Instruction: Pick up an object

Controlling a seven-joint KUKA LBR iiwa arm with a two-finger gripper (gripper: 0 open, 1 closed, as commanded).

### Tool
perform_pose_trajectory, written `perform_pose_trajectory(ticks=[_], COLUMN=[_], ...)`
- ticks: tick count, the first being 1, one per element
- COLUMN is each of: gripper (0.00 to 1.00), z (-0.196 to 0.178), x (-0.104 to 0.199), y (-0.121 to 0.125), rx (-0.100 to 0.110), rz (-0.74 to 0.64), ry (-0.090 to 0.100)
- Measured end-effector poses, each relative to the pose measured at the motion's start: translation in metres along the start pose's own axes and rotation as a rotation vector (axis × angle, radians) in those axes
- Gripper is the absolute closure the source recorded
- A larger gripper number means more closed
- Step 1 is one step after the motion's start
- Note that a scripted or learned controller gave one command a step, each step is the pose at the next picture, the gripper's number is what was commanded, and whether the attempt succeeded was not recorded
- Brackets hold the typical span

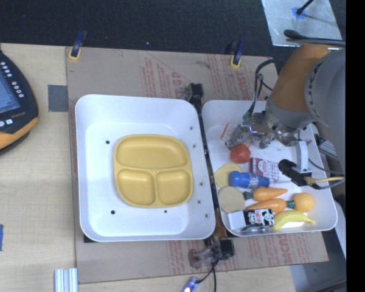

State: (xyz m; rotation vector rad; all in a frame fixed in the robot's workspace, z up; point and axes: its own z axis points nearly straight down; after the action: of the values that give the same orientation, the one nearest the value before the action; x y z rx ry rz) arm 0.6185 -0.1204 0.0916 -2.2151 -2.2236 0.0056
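Item: pick-up of one object, status not yet done. I am reaching in from the right and hanging my gripper (pixel 240 137) over the upper left part of the right bin (pixel 328 224). Nothing is showing as held in it, and I cannot tell whether it is set wide or narrow. Nearest candidate: the red round thing (pixel 240 154), sitting just under the gripper near the bin's left wall and apart from the wall itself. I am judging it to be the target. It is looking round from above, so I am reading no long axis and no pointing direction on it; an approach from any side should serve. Other stock in the same bin, all lower in the view: a blue bottle (pixel 246 179) lying on its side with its long axis running left to right, a pink-and-white packet (pixel 264 166), two carrots (pixel 269 194) lying roughly left to right, an orange ball (pixel 303 201), a banana (pixel 292 222) and a black-and-white carton (pixel 258 218). The left bin (pixel 88 224) is holding a yellow divided plate (pixel 153 169) — well apart from my gripper. Remaining, by my judgement: lowering onto the red thing, closing on it and lifting it clear — the whole grasp is outstanding.
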Motion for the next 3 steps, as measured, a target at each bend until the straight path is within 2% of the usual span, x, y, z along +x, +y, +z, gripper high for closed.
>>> perform_pose_trajectory(ticks=[1, 2, 3], gripper=[0.0, 1.0, 0.0], z=[0.0, -0.01, -0.01], x=[0.025, 0.024, 0.024], y=[-0.01, -0.01, -0.01], rx=[0.001, 0.004, 0.004], rz=[-0.002, -0.004, -0.004], ry=[0.0, -0.001, -0.001])
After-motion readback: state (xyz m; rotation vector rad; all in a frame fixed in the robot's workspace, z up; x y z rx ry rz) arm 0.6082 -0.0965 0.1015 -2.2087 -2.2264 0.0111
